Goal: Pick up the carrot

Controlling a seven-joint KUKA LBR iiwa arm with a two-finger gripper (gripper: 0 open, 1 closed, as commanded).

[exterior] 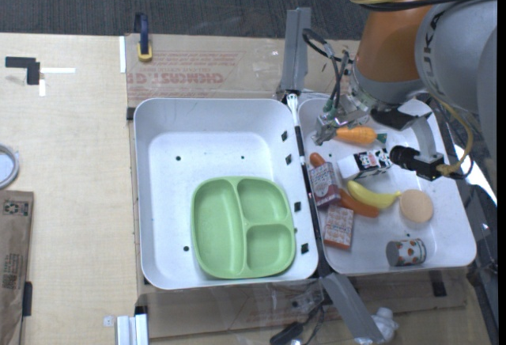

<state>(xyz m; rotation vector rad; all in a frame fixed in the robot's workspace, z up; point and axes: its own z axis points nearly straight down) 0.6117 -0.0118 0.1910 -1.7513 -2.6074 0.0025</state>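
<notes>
A: Start from the green tray (241, 226). Where does it sit?

B: In the left white bin (158, 177), toward the near side. It has three compartments, one long at the left and two smaller at the right. The other bin (452, 244) lies just beside the tray's bin, on the far side of the shared rim from the tray, and all the loose things are in there.

A: And the carrot?

B: The carrot (356, 134) is in that second bin, up and to the right of the tray, at the far end of the bin. It lies roughly level, its thick end pointing away from the tray.

A: Where is the arm?

B: The arm (427, 27), grey with its orange band, comes in above the carrot. The gripper (330, 127) hangs at the carrot's tray-side end. Its metal fingers (324, 134) appear to touch or nearly touch the carrot's tip, but they are small and blurred among cables. I cannot tell how wide they stand, nor whether they grip the carrot.

A: What else lies near?

B: Closer to the tray, by the shared rim, a small red packet (323, 182) and a red and white box (338, 226). Farther from the tray, a banana (371, 195), a black and white carton (368, 162), a pale round thing like an egg (417, 206), and a small can (406, 252) on its side at the near edge. A clamp (143, 36) stands on the bench beyond the tray's bin.
</notes>
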